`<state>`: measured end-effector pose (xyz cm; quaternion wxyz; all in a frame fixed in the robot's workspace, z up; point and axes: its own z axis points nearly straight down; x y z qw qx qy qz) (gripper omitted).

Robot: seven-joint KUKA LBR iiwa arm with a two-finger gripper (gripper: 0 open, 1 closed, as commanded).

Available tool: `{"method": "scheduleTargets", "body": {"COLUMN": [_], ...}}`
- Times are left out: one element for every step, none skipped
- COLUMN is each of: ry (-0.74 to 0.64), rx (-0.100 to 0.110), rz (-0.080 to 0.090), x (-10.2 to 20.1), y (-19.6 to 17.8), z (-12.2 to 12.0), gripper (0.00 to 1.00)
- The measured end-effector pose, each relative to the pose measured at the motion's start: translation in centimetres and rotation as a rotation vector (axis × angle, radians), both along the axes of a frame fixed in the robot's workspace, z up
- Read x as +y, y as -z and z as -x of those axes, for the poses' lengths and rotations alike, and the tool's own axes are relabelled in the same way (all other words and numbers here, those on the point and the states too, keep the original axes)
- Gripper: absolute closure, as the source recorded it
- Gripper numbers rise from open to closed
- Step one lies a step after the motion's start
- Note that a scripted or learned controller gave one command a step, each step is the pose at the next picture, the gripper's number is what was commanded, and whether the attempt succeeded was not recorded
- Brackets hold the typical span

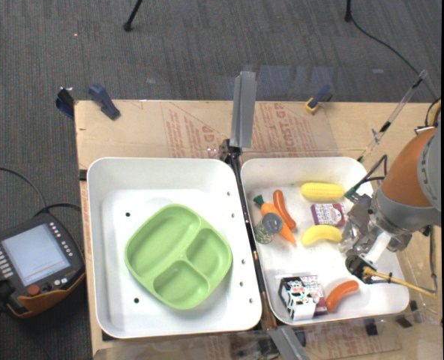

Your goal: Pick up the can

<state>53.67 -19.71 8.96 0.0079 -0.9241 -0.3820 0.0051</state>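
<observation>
Your can [268, 228] stands upright in the right bin [297, 162], close to that bin's left wall, its grey top turned up to the camera; take the can as your mark for everything else. The gripper [357, 238] hangs well to the right of the can, at about the same level in the view, and is not touching it; whether the gripper is spread or closed you cannot tell from this angle. Between the can and the gripper lie a yellow banana [321, 235] and, just above it, a purple packet [328, 214]. A carrot [280, 223] lies against the can's right side, slanting from upper left to lower right, its green end above the can; a red sausage [284, 208] lies just beyond the carrot, up and to the right of the can; a yellow corn cob [322, 192] lies farther off the same way. Below and to the right of the can sits a black-and-white box [301, 295]; an orange sausage [342, 293] lies just beyond that box. To the left of the can, across the two bin walls, the left bin [96, 201] holds a green divided plate [178, 256].
</observation>
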Motion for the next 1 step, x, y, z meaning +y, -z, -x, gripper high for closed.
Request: {"method": "scheduleTargets", "body": {"ry": [0.115], "rx": [-0.006], "rz": [0.01], "x": [1.46], "y": [-10.57], "z": [1.52], "gripper": [1.0]}}
